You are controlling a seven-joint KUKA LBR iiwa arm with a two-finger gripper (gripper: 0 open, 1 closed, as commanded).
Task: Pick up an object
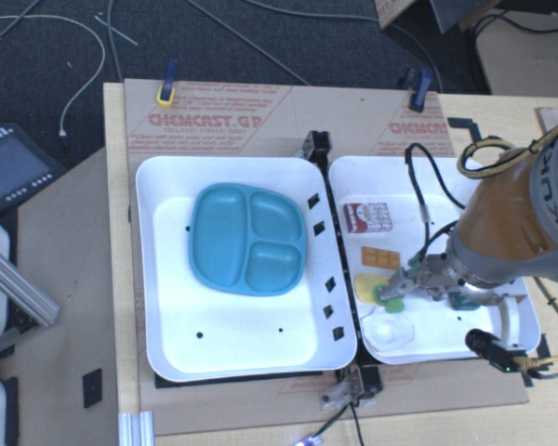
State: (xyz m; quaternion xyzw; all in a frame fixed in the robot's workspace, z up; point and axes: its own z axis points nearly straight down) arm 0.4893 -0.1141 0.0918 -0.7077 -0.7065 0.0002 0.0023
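Cardboard (pixel 214 119) covers the bench under two white bins (pixel 158 249), dark carpet (pixel 260 26) beyond; whether the gripper (pixel 411 282) is wide or narrow, I cannot tell.

A robotics lab: clamped bench (pixel 260 110), loose cables (pixel 84 35), white bins (pixel 158 249).

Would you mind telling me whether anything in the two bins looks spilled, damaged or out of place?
Nothing stands out. The blue divided plate lies flat in the left bin. In the right bin, a red-and-white packet, an orange waffle-like piece and a clear lid lie separately, with the gripper low beside a green and yellow item.
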